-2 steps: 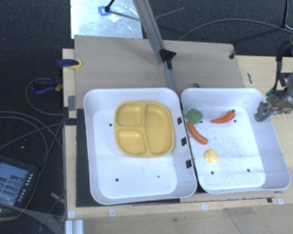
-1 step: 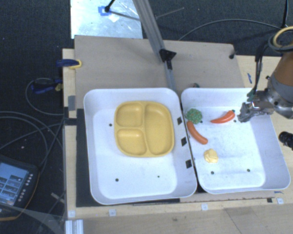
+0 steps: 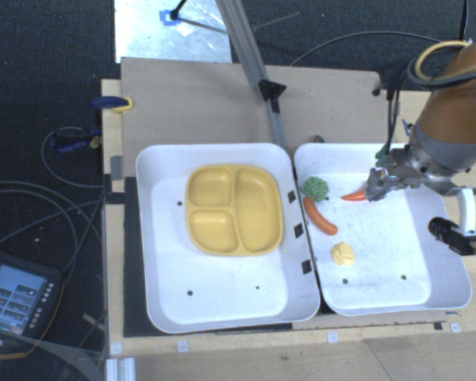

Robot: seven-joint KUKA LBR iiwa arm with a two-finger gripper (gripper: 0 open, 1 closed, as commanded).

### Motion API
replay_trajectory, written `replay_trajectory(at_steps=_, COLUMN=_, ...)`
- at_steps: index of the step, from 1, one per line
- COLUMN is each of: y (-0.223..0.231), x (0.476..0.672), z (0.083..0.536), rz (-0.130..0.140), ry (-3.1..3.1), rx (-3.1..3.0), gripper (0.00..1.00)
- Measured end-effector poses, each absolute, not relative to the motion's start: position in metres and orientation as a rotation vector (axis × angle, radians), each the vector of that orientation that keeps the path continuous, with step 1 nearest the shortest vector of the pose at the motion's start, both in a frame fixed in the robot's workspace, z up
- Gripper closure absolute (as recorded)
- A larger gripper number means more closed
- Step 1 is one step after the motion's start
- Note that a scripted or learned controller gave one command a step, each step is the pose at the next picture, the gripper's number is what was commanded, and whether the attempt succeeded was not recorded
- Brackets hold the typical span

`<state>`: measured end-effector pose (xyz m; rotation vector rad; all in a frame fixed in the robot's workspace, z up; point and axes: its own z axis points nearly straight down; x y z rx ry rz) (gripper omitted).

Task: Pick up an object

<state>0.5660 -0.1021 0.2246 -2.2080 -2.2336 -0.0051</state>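
Fingers [image 3: 374, 187] look pinched on one end of the chili [image 3: 354, 197], which pokes out toward nine o'clock above the right bin [image 3: 428, 292], though I can't tell how firm that end-on hold is. Broccoli [image 3: 315, 187], sausage [image 3: 320, 216] and a yellow lump [image 3: 343, 253] lie toward seven o'clock; the tray [image 3: 233, 210] fills the left bin [image 3: 166, 292].

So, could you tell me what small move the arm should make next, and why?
Probably a short, straight lift. The tool sits at one end of the small red-orange carrot-shaped toy in the right white bin. Whether it really grips is unclear, and lifting would show that.
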Motion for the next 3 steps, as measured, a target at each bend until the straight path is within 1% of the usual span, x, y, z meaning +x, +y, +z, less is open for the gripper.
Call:
replay_trajectory(at_steps=2, y=0.015, x=0.546, z=0.244, rz=-0.005, ry=-2.235, rx=-2.206, gripper=1.0)
replay_trajectory(at_steps=3, y=0.074, x=0.544, z=0.246, rz=-0.005, ry=-2.234, rx=-2.207, gripper=1.0)
